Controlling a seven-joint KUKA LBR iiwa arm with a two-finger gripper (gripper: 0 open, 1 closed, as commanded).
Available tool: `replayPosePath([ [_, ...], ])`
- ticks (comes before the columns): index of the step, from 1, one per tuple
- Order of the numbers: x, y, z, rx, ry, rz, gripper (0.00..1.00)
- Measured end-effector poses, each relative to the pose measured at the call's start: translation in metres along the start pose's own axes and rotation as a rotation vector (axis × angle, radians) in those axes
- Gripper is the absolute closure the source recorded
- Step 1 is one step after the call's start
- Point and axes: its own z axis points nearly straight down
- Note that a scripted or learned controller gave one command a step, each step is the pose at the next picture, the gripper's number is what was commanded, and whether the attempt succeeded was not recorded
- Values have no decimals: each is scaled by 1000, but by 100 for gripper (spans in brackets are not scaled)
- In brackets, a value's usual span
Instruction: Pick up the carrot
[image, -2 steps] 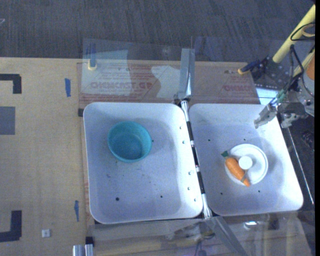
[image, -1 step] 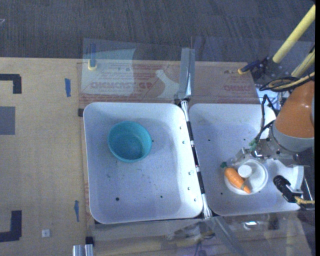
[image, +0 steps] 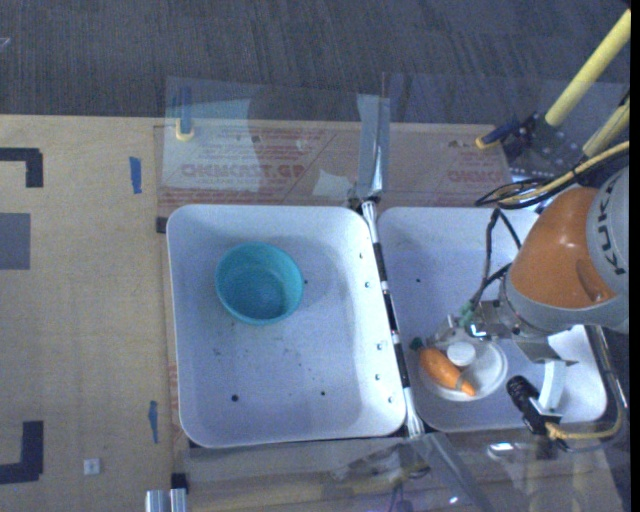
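carrot (image: 444, 369) in right bin (image: 420, 250), wooden bench (image: 80, 300), dark floor (image: 300, 40)

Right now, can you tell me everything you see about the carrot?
The carrot is small and bright orange, smooth like a plastic toy. It lies on its side, slanting from upper left to lower right, near the bottom left corner of the right bin. It rests on a small round white plate, toward the plate's left edge. A little white round piece sits right against its upper side. The arm's tool hangs just above it, so part of the carrot may be hidden.
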Motion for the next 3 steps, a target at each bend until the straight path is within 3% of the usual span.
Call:
replayPosePath([
  [1, 37, -21, -87, 31, 10, -150, 0],
  [2, 3, -9, 7, 17, 6, 17, 0],
  [3, -1, -7, -4, 11, 3, 22, 100],
])
